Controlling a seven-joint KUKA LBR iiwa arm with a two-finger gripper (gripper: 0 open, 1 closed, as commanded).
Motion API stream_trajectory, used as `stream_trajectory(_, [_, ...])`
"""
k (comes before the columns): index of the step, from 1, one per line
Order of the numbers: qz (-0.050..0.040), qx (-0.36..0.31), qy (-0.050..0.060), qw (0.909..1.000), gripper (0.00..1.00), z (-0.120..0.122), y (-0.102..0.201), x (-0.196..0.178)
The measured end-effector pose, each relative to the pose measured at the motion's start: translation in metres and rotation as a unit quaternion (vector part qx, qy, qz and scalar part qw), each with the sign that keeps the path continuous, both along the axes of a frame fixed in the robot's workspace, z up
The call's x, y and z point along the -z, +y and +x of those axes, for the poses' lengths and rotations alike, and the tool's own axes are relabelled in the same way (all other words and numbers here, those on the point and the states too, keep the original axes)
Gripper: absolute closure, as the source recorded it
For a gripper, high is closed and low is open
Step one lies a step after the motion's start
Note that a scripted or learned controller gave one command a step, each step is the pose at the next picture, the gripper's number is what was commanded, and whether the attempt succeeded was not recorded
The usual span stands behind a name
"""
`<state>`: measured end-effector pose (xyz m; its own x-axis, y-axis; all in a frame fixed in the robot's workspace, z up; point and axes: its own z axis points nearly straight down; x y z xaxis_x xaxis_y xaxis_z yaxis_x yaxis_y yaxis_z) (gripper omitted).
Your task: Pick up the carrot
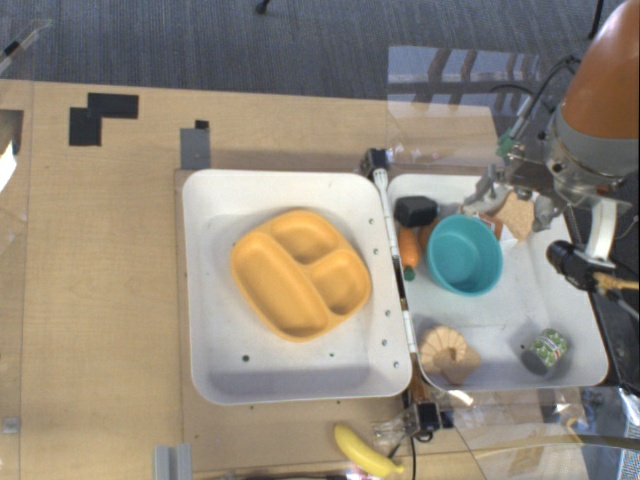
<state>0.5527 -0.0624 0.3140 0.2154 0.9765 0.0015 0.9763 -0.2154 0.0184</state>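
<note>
The table (90, 298) is the widest surface, pale wood, with bare stretches to the left of the bins and along the near edge. On it sit two shallow white bins side by side, their inner rims touching along a seam down the middle.

The left bin (215, 358) has the most free floor: a broad band of white runs all round the yellow divided plate (300, 273), which lies tilted near the centre, well apart from every wall.

The right bin (575, 363) is tighter. The arm (605, 78), grey with its orange band, comes in over the far right corner, and the gripper (515, 203) hangs above the far edge of this bin; whether its fingers are apart or together cannot be told, since they blur into a tan object beneath them.

A teal bowl (465, 255) stands upright in the far half, leaving only a narrow lane between itself and the left wall. In that lane lies the carrot (409, 248), orange, lengthwise along the wall, just beside the seam and touching or nearly touching the bowl. A black object (415, 211) sits at its far end.

Nearer, a round tan ridged object (448, 353) rests by the left wall, and a small green-labelled can (545, 349) lies toward the right, with open floor between them.

A banana (365, 453) lies on the table beyond the near rims.
</note>
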Motion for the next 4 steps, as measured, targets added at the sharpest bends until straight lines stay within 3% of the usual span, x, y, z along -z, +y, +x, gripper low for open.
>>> stream_trajectory(1, [0.0031, 0.027, 0.015, 0.9995, 0.0, 0.018, 0.035, 0.135])
stream_trajectory(2, [0.0026, 0.027, 0.009, 0.9996, 0.0, 0.021, 0.033, 0.13])
stream_trajectory(3, [0.0033, 0.122, 0.01, 0.9924, 0.0, 0.006, -0.012, 0.13])
stream_trajectory(4, [0.0033, 0.037, 0.011, 0.9992, 0.0, -0.012, 0.037, 0.129])
